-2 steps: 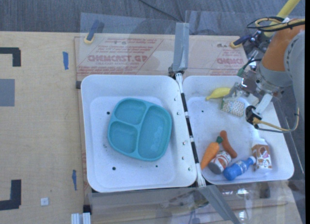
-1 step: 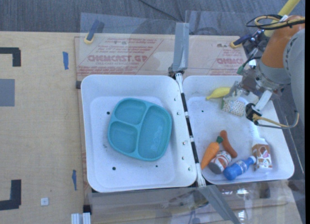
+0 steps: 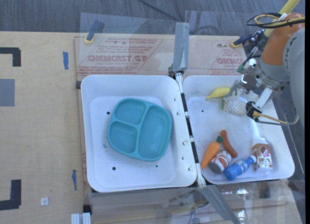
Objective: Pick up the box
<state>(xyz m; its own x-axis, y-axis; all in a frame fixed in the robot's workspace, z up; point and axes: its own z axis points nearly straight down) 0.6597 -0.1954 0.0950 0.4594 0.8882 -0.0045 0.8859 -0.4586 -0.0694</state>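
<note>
In right bin (image 3: pixel 286 167), claw (image 3: pixel 243 92) partly hides box (image 3: pixel 234 105).

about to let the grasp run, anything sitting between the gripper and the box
Nothing visible does. The gripper is right over the speckled box in the right bin; the banana lies just beside it, the other items nearer the front.

Wooden bench (image 3: pixel 38 136) bears two white bins: left bin (image 3: pixel 92 169), right bin (image 3: pixel 286 162), side by side.

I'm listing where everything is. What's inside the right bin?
In the right bin: a banana, a speckled box by the gripper, a carrot, a sausage, a can, a blue bottle and a carton. The arm covers its far corner.
</note>
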